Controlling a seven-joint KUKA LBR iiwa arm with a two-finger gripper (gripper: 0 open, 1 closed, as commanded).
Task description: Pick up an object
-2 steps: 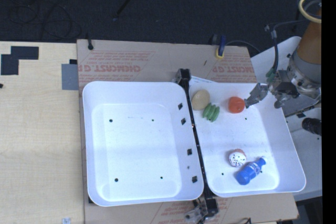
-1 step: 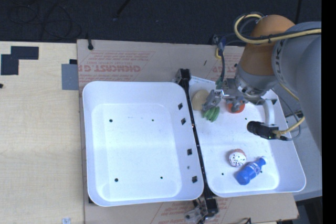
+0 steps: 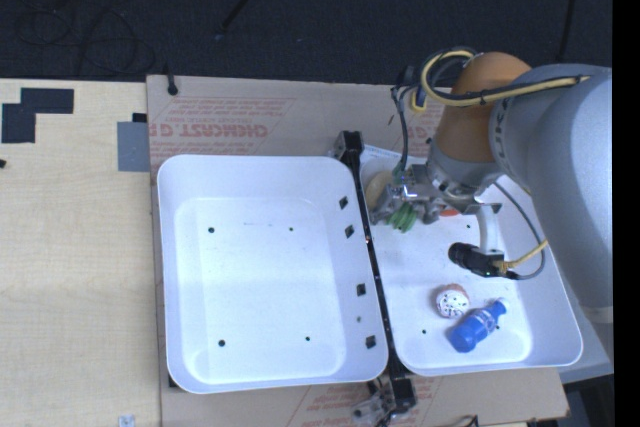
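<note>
Objects for picking are lying in the right bin (image 3: pixel 560 340), toward the lower right of the frame: a blue bottle (image 3: pixel 474 326) is resting on its side near the bin's lower edge, and a small round white item with red specks (image 3: pixel 451 300) is sitting just beside it, up and to the left. A green object (image 3: pixel 404 217) and a pale tan rounded thing (image 3: pixel 379 188) are lying at the upper left of that bin, close to the black divider (image 3: pixel 361 245) running between the two bins.

The arm (image 3: pixel 560 155) is reaching in from the right of the frame, its orange band (image 3: pixel 480 105) showing above the wrist, and the end effector (image 3: pixel 412 200) is hanging over the upper left part of the right bin, right at the green object. Whether it is spread or pressed together, I cannot tell, and whether the green object is touching it is also unclear. A black cable piece (image 3: pixel 475 258) is dangling below the wrist over the bin floor.

The left bin (image 3: pixel 190 185) is sitting at centre frame on a cardboard sheet (image 3: pixel 250 120) laid across the counter (image 3: pixel 70 265).
</note>
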